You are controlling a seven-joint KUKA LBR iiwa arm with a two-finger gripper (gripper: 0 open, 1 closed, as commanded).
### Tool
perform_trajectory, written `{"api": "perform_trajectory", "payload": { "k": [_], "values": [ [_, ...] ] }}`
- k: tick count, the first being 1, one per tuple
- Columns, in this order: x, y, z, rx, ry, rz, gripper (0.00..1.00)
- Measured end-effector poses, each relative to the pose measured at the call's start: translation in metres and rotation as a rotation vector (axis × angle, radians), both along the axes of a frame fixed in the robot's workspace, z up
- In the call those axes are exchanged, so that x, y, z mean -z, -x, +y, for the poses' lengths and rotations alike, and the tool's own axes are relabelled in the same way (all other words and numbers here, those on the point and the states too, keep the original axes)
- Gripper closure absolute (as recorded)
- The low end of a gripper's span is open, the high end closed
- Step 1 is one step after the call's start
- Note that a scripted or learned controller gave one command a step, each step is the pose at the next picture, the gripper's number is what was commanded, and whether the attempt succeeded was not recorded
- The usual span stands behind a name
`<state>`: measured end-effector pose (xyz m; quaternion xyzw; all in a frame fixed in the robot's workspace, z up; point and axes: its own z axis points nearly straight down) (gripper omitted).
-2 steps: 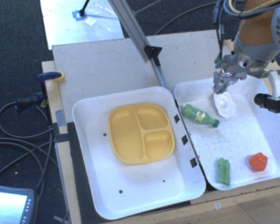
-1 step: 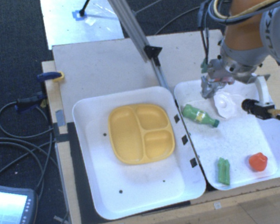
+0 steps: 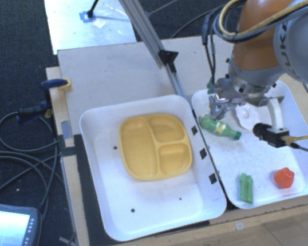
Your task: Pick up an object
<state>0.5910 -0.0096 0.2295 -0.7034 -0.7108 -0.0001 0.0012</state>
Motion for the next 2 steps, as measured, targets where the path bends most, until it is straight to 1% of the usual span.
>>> {"api": "perform_trajectory", "payload": {
  "k": [1, 2],
  "values": [
    [-0.011, 0.015, 0.052, -0.001, -0.002, -0.002, 1.0],
    [0.005, 0.03, 0.104, -0.001, -0.001, -0.001, 1.0]
  ]
}}
